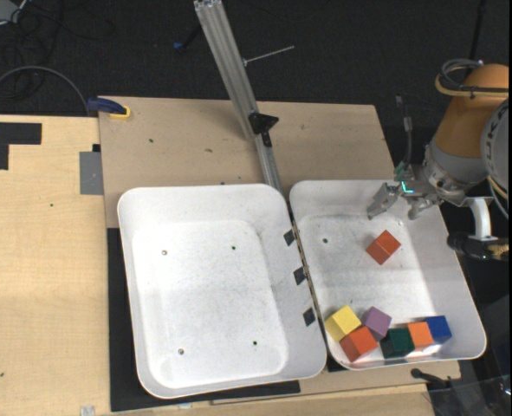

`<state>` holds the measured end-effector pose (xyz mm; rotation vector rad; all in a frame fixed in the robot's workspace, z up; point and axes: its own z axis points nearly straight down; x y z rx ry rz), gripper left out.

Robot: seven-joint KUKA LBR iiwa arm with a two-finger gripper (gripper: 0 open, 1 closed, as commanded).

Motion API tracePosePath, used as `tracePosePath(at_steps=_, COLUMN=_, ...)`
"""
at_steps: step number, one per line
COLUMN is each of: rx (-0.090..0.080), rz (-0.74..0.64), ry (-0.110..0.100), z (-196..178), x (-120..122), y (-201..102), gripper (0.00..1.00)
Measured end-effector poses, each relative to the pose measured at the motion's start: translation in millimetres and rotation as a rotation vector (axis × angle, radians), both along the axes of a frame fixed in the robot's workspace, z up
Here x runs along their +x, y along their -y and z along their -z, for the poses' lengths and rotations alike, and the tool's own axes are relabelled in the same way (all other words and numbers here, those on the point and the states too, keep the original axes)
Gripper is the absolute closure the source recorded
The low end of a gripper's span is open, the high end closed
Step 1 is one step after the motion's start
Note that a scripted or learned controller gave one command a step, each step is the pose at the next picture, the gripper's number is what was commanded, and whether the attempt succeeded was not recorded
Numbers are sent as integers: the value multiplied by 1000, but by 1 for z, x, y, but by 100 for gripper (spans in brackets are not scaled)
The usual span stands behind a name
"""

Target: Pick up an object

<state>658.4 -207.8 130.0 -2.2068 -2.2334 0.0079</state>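
A red block [383,247] lies by itself in the middle of the right bin [325,202]. Along that bin's front edge sit several blocks: yellow [344,321], purple [377,320], red-orange [359,343], dark green [398,342], orange [421,333] and blue [438,328]. My gripper [400,204] hangs over the far right part of the right bin, just behind and right of the lone red block. Its fingers are spread apart with nothing between them.
The left bin [205,284] lies beside the right one, with black clips along the shared edge. A slanted aluminium rail [236,76] rises behind the bins. The arm's orange band [472,102] is at the far right.
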Motion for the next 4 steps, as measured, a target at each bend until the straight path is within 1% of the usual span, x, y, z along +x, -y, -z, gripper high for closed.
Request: tracePosePath(at_steps=4, rx=0, rz=0, ry=0, z=0, x=0, y=0, gripper=0)
